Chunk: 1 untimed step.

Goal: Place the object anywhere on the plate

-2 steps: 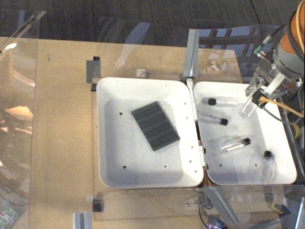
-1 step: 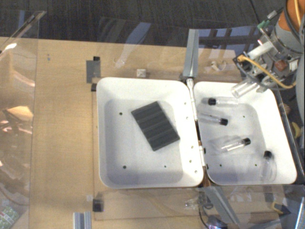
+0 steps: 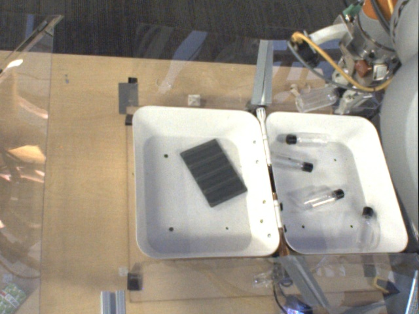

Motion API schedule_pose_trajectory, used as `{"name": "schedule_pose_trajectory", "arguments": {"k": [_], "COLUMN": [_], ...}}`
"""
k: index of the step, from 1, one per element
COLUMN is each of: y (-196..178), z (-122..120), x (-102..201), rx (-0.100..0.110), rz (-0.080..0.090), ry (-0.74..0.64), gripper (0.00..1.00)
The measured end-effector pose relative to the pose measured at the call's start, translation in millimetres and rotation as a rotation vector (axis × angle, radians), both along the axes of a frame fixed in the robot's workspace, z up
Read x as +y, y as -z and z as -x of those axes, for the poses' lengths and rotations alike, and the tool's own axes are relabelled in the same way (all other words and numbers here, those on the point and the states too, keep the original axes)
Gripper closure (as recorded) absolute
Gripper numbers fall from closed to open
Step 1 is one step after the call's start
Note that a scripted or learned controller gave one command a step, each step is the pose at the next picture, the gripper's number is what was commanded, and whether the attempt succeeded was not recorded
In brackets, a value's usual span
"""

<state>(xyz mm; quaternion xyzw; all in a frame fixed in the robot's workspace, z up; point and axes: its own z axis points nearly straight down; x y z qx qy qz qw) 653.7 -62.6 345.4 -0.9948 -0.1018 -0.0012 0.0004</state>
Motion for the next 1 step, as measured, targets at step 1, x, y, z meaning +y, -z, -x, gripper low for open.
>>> {"name": "schedule_pose_trajectory", "arguments": {"k": [1], "y": [-20.9], "z": [-8.9], "x": [28.9], "rx": [0.001], "rz": [-0.001], "ry": [-0.051], "gripper": [1.00]}}
